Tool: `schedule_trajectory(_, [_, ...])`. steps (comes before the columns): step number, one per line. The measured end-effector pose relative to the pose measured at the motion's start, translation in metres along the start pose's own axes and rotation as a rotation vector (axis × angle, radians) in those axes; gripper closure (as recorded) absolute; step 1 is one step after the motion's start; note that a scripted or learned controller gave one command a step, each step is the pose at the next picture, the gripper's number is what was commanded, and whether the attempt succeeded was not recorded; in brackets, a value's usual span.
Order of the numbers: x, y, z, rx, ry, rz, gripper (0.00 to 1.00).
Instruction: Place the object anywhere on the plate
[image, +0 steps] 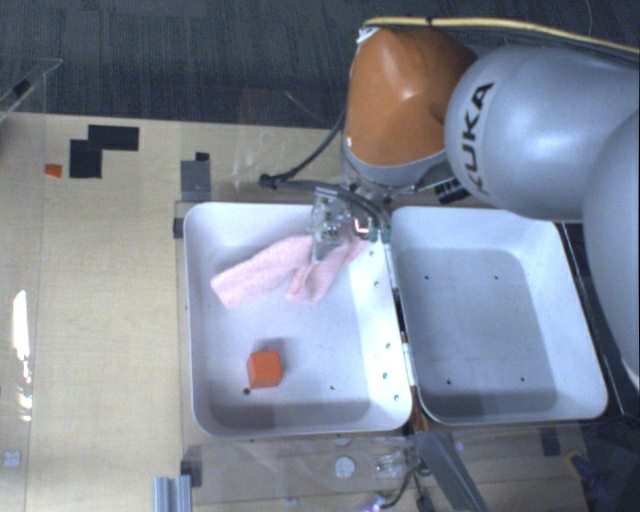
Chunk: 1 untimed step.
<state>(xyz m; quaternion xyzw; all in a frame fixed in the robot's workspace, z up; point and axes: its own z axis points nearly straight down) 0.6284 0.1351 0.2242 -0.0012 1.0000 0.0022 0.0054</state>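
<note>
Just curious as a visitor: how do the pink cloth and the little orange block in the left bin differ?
The pink cloth is soft, crumpled and spread out; the orange block is small, solid and boxy. The cloth lies at the far end of the left bin, under the pincer; the block sits alone near the front. Both rest on the bin's floor.

pink cloth: soft, matt | bins: smooth plastic (probably) | orange block: matt

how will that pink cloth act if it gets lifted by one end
The pink cloth lies rumpled and folded in the left bin, so it is probably floppy and would drape and trail. It looks thin, likely light. Being soft, it should bunch rather than slide if pushed.
</note>
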Motion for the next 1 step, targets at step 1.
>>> schedule_trajectory(1, [-0.0002,-0.0003,-0.0003,0.0,-0.001,0.0,0.0])
